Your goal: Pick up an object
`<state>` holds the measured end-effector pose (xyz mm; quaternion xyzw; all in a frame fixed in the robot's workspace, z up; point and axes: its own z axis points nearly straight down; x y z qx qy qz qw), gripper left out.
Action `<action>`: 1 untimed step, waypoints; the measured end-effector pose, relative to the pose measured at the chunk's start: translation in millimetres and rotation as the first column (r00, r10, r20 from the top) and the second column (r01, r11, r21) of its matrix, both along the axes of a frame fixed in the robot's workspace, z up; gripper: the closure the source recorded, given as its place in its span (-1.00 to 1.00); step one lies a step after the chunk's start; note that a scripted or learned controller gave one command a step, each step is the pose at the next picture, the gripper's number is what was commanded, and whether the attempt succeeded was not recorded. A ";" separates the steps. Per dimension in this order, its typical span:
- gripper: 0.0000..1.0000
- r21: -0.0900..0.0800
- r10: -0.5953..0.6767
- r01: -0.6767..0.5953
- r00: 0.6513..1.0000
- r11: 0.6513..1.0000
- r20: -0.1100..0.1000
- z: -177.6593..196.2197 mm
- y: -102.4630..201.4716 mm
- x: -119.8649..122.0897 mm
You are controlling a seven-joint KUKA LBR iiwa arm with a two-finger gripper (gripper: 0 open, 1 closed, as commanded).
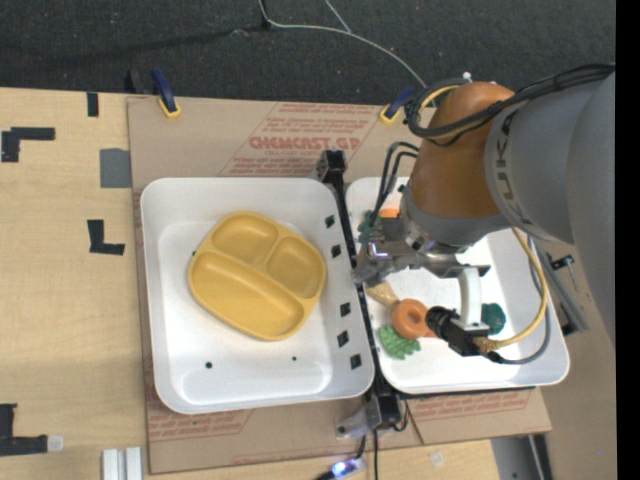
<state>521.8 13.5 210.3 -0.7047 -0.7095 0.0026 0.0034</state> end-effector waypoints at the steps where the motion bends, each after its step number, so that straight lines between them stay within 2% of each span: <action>1: 1.00 0.000 0.001 -0.001 1.000 1.000 0.001 10.9 53.0 -17.5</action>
